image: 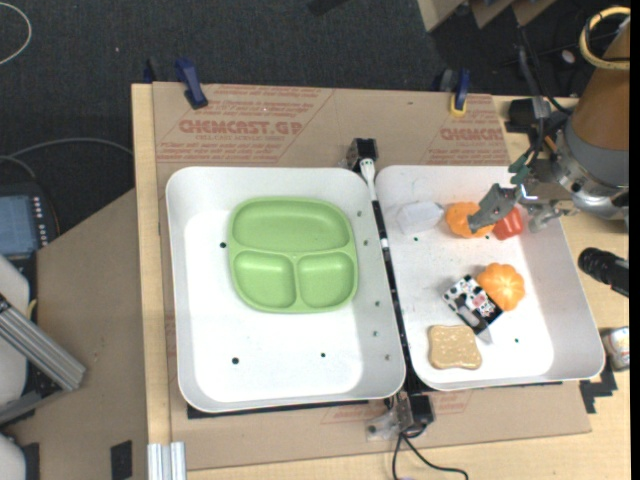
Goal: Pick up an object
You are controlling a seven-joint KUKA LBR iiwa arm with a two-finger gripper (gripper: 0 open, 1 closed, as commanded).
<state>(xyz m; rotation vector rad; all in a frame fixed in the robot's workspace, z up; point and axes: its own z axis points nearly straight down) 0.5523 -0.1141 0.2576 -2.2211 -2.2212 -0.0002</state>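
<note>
The right white bin (560,363) holds several small objects. A small orange fruit (459,220) and a red piece (509,226) lie near its far edge. A rounder orange fruit (504,285) sits mid-bin, touching a black-and-white patterned item (468,301). A tan toast-like slice (453,347) lies near the front rim. My gripper (503,208) hangs low over the far right of this bin, just above the red piece and beside the small orange fruit. Its tip is partly hidden by its own body.
The left white bin (190,298) carries a green divided plate (292,253). A pale translucent item (419,214) lies in the right bin's far left corner. Blue and yellow clamps (190,83) hold the cardboard base at the back. The arm (600,118) comes in from the right.
</note>
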